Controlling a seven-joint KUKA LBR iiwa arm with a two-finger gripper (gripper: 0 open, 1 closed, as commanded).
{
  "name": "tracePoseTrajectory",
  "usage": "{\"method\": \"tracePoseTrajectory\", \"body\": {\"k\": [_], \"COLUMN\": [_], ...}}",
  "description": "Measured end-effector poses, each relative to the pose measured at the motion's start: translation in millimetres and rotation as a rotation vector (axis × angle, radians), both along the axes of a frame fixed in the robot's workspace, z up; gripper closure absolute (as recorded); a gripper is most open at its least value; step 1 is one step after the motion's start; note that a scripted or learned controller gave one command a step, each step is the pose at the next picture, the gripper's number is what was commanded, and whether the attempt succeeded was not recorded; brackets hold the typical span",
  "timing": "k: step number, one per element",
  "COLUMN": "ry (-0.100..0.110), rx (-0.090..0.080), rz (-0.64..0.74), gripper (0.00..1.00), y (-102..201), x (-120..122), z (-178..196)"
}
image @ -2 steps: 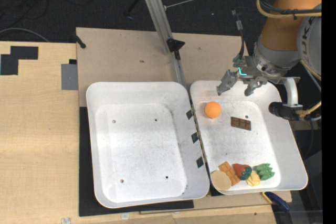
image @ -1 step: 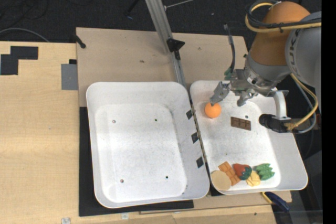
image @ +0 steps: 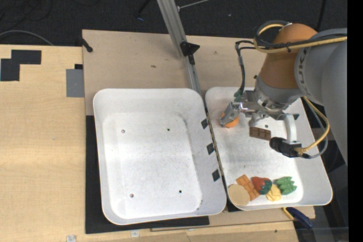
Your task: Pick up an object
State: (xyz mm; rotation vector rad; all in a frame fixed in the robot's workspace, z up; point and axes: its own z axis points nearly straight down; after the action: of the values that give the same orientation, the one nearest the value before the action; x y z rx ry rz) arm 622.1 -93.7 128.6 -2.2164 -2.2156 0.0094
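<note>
We're over the right bin (image: 317, 192), hand (image: 245, 111) low near its upper-left corner, right by an orange piece (image: 229, 121). The piece sits at the finger ends, but we can't tell if the hand is clenched on it, released or merely touching it. A brown block (image: 260, 133) lies just beside, on the bin floor under the wrist. Our call: confirm the orange piece is centred between the pads before any lift, then go straight up, no sideways drag. It's tight there: the bin's left wall and the black clips (image: 211, 148) on the seam with the left bin (image: 108, 122) are close, and the slanted aluminium rail (image: 169, 8) stands just behind. Open room is down the middle of the right bin. The toy food cluster (image: 264, 187) at the near end is well apart and a fallback target. Worktop (image: 39, 122) to the left is free.
</note>
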Motion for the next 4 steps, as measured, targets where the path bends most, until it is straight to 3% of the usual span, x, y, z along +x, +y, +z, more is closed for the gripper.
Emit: {"method": "tracePoseTrajectory", "body": {"k": [1,2,4], "ry": [-0.008,-0.008,-0.013], "rx": [-0.001,-0.001,-0.002], "rz": [-0.002,-0.009,-0.001], "gripper": [0.00,1.00,1.00], "y": [1,-1,-7], "x": [0,0,11], "z": [-37,-27,62]}}
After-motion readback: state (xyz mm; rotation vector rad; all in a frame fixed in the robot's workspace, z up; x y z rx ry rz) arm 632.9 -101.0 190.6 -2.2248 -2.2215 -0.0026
